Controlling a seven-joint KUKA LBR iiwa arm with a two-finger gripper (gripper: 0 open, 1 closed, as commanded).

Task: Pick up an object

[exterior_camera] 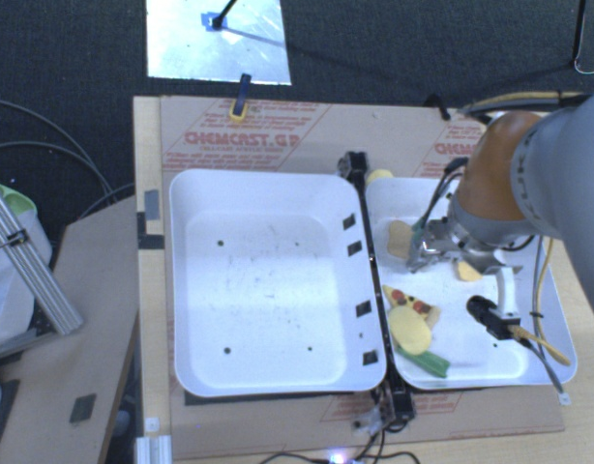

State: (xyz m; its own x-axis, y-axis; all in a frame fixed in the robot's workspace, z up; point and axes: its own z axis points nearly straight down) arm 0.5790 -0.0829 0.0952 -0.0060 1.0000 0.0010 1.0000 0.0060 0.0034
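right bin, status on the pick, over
Gripper low in right bin, beside tan piece. No grasp visible. Yellow toy and green piece lie apart, toward the near edge.

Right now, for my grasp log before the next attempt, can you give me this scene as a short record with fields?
arm: reaches in from the right, over the right bin
gripper: low in the right bin, beside the tan piece
grasp: cannot tell
other items in right bin: yellow lump, green piece, small yellow piece
left bin: white floor with a few dark dots
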